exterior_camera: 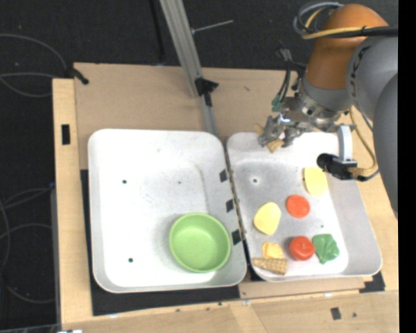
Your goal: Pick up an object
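Gripper (276, 139) sits at the right bin's (353, 207) back-left corner, can't tell its state or whether it holds anything; nearest targets, yellow pieces (267, 218) and red tomatoes (298, 207), lie mid-bin, so I'd centre over one before descending.

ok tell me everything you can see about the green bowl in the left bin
The green bowl is a round, light green bowl, smooth and matte like plastic, with a plain rim and a slightly darker inside. It stands upright, mouth up, with nothing in it. It sits on the floor of the left bin, in its near right corner, close to the wall next to the right bin. Only the bin floor touches it. The gripper is far from it, at the right bin's far edge.
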### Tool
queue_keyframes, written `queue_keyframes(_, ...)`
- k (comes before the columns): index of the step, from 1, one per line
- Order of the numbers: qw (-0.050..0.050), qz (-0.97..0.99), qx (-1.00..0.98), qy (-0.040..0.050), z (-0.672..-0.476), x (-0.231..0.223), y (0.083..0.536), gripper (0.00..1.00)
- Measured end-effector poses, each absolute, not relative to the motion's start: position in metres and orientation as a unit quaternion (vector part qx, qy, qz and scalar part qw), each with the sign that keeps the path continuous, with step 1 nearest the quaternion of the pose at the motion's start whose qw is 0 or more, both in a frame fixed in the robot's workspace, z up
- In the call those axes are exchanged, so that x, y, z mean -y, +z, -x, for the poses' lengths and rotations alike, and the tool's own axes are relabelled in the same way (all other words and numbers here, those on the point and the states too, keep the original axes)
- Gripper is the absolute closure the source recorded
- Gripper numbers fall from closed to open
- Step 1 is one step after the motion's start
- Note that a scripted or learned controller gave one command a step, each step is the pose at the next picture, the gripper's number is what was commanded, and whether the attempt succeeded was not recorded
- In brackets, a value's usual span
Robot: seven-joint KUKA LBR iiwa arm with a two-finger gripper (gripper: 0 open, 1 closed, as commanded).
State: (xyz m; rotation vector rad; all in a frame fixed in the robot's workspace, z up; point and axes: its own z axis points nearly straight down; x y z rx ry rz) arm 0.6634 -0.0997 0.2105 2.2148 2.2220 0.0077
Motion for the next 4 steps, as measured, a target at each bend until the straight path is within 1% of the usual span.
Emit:
queue_keyframes(1, 0.0, -0.706, -0.708, -0.0002, -0.664, 0.101, 0.204, 1.0)
queue_keyframes(2, 0.0, -0.705, -0.71, 0.0017, -0.669, 0.056, 0.216, 1.0)
queue_keyframes(3, 0.0, -0.704, -0.71, 0.0019, -0.673, -0.003, 0.231, 1.0)
queue_keyframes(4, -0.001, -0.704, -0.71, 0.0004, -0.663, -0.058, 0.231, 1.0)
